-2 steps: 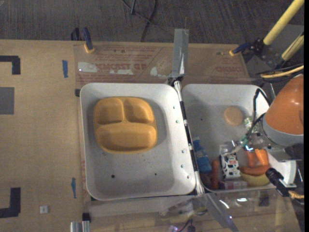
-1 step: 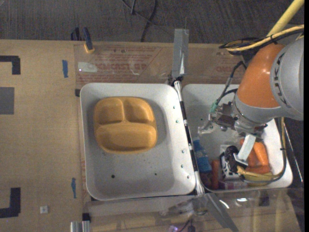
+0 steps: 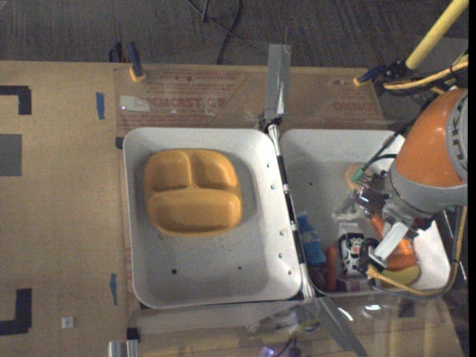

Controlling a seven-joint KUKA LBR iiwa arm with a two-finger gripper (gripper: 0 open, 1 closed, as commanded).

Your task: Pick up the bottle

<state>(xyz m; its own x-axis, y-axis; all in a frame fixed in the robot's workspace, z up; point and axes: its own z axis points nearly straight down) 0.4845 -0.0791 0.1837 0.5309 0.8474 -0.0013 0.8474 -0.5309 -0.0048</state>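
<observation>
The arm [image 3: 435, 151] reaches in from the right and hangs over the right bin [image 3: 320, 151]. Its gripper [image 3: 390, 240] points down toward the bin's near right corner, where a small heap of things lies. Whether the gripper is spread or pressed together I cannot tell — the wrist covers the tips, and nothing is seen pinched there.

The bottle [image 3: 309, 233] is hard to pick out. My best guess is the slim blue-topped thing lying along the bin's left wall, just beside the divider; if so, its long axis runs roughly away from the camera, and it lies to the gripper's left, across the heap. The coming move would then call for a shift left, with the gripper turned to close across that axis.

In the heap itself are a black-and-white carton [image 3: 351, 251], a red piece [image 3: 332, 257], something orange [image 3: 401, 257] and a yellow piece [image 3: 401, 276] — several partly hidden under the arm. A clear bottle could well be lost among them or under the wrist.

The left bin [image 3: 149, 274] holds 1 yellow tray [image 3: 193, 190] with 3 compartments, well apart from the gripper.
</observation>
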